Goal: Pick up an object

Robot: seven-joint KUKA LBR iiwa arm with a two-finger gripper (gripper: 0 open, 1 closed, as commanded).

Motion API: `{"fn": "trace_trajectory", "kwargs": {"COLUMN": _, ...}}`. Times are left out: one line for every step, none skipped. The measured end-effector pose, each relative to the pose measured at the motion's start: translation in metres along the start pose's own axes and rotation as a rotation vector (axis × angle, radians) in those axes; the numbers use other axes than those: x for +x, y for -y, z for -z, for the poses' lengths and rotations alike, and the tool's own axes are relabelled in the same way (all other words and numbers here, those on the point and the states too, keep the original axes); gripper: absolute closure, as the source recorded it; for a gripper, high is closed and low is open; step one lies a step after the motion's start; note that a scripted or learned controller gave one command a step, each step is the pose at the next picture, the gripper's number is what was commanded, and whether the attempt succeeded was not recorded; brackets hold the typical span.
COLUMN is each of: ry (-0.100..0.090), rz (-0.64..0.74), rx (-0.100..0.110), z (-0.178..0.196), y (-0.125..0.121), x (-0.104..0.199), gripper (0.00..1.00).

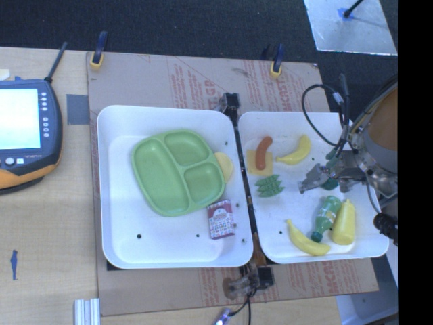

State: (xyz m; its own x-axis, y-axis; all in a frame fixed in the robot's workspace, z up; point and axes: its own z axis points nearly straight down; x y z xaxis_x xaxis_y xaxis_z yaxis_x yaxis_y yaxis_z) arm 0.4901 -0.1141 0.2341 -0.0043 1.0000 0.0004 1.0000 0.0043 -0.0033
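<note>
Green bottle [325, 217], cap toward near-left

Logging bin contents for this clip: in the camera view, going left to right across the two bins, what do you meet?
Green divided plate → red packet → hot dog → green leafy piece → upper banana → lower banana → green bottle → yellow bottle.

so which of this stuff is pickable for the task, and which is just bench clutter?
Pick candidates:
- green plastic bottle
- yellow bottle
- two yellow bananas
- red sausage
- green leafy toy
- green divided plate
- small red packet

Just lying about:
- grey-orange teach pendant
- yellow-blue clamps
- grey tape patch
</note>
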Motion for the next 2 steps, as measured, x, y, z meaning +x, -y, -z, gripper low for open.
{"fn": "trace_trajectory", "kwargs": {"ry": 0.001, "rz": -0.002, "rx": -0.001, "z": 0.000, "y": -0.022, "x": -0.069, "gripper": 0.00}}
{"fn": "trace_trajectory", "kwargs": {"ry": 0.001, "rz": 0.002, "rx": 0.002, "z": -0.131, "y": -0.088, "x": -0.070, "gripper": 0.00}}
